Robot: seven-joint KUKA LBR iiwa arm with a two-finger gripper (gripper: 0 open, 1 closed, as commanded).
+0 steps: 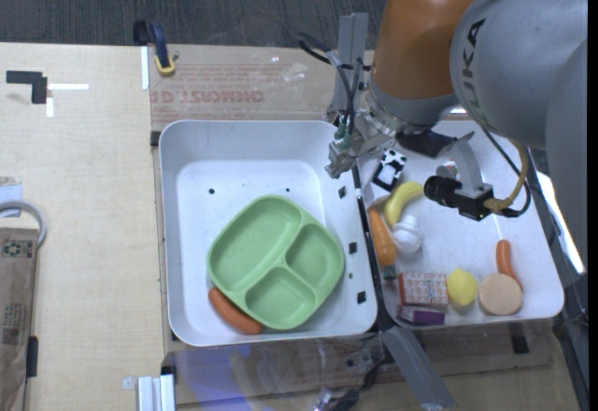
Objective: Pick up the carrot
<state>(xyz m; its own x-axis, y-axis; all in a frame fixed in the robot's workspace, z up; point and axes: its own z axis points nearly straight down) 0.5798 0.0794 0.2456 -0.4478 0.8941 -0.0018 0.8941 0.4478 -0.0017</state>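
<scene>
A pale wooden bench carries two shallow white bins, with brown cardboard behind them and dark floor across the top of the frame. The carrot, a stubby orange taper, lies at the right bin's left edge, beside a banana. The gripper hangs above the dividing wall; I cannot tell its state
</scene>
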